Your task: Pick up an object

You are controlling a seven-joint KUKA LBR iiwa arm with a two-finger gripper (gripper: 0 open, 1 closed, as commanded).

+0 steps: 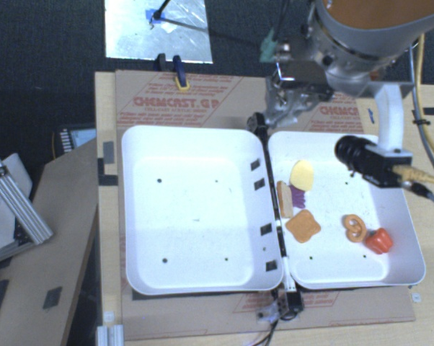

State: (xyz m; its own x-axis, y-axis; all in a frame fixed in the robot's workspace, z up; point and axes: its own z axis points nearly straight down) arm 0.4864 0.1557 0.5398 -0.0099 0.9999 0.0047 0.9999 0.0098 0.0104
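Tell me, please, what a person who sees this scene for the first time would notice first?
The small colourful toy foods gathered in the right bin catch the eye first: a yellow piece, an orange flat piece, a pretzel and a red piece. Next comes the big grey arm with its orange band at the upper right, its end effector above the bins' far edge.

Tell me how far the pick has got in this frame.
Nothing looks done yet. The yellow piece, purple piece, brown piece, pretzel and red piece all lie in the right bin. In hand: the pincer hangs over that bin's far rim, with nothing seen between its fingers. Left: descend, grip a piece and lift it.
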